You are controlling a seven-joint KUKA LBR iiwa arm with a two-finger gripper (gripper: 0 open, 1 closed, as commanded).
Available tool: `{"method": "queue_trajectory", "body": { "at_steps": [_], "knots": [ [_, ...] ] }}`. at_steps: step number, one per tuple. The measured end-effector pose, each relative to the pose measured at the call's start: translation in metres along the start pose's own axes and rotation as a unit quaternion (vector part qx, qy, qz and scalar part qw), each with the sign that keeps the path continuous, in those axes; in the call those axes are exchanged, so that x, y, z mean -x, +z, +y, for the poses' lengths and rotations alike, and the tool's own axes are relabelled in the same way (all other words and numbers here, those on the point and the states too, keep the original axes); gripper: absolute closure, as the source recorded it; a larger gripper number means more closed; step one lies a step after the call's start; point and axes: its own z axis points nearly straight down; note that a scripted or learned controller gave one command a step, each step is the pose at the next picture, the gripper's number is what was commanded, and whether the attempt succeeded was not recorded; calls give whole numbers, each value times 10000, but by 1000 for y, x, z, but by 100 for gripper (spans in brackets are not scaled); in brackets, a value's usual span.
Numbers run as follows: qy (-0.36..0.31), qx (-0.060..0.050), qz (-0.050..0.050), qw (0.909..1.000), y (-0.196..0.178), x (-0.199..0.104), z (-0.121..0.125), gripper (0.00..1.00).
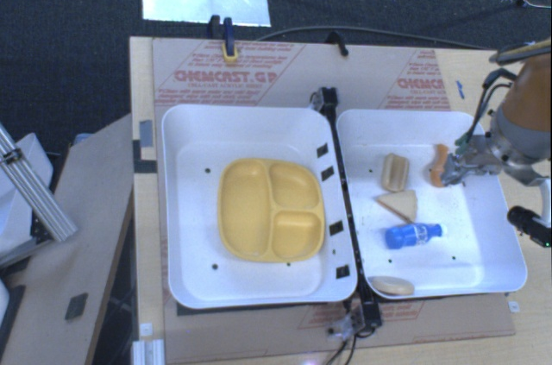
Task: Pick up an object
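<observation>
The right bin (492, 268) holds several small objects. An orange piece (440, 164) lies near its far right side, and my gripper (455, 171) hangs low right beside it, touching or nearly touching its right edge. A tan bread roll (396, 172) sits to the left of the orange piece. Below the roll lies a pale triangular wedge (399, 205), then a blue bottle (412, 235) on its side. A flat tan oval (392, 286) rests against the bin's front rim.
The left bin (190, 182) holds a yellow divided plate (272, 209). A black clip strip (335, 182) runs along the seam between the bins. The grey arm with its orange band (528, 100) comes in over the right bin's far right corner.
</observation>
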Motion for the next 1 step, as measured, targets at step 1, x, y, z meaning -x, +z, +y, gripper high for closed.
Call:
{"method": "queue_trajectory", "body": {
  "at_steps": [1],
  "knots": [
    [-1,-1,0,10000,-43,4,2,100]
  ]
}}
